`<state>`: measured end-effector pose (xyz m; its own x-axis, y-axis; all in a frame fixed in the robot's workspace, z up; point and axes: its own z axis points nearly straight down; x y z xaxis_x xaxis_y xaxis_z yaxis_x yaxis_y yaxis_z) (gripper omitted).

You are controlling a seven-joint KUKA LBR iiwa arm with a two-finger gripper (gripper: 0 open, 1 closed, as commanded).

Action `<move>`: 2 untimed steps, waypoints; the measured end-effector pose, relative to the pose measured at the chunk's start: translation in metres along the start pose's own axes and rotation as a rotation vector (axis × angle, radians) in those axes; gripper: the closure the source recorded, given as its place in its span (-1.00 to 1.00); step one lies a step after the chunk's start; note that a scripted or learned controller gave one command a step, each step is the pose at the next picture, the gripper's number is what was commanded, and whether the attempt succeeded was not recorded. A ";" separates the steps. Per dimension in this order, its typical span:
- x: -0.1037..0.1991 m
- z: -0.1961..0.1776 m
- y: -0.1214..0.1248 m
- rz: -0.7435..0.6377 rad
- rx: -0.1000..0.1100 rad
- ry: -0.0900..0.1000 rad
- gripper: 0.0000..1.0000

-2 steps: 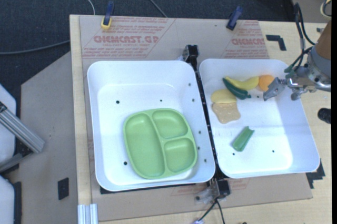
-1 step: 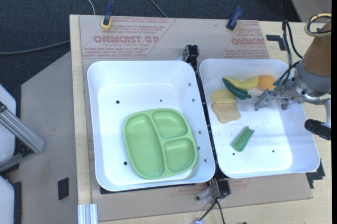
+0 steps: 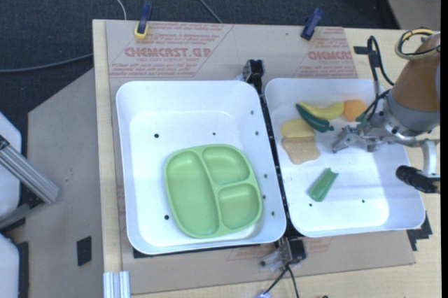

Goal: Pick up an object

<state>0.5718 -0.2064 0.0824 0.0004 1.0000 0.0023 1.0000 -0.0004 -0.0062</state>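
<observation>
Hovering fingers — beside banana.

The arm is seen at the right side of the view, reaching in toward the left. Its orange band is placed uppermost, and the grey wrist part is found just below it. From the wrist, the metal gripper is extended to the left and is held low. Two thin grey fingers can be seen at its end, pointed to the left and a little downward. They are set close to each other, but it cannot be told if they are closed. Nothing is seen between them.
</observation>
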 end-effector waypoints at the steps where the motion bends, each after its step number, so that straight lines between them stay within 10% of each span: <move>1: -0.001 -0.013 0.001 0.000 -0.005 -0.002 1.00; 2: 0.000 -0.077 0.002 -0.001 -0.014 -0.006 1.00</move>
<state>0.5746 -0.2069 0.1591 -0.0010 1.0000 -0.0036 1.0000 0.0010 0.0075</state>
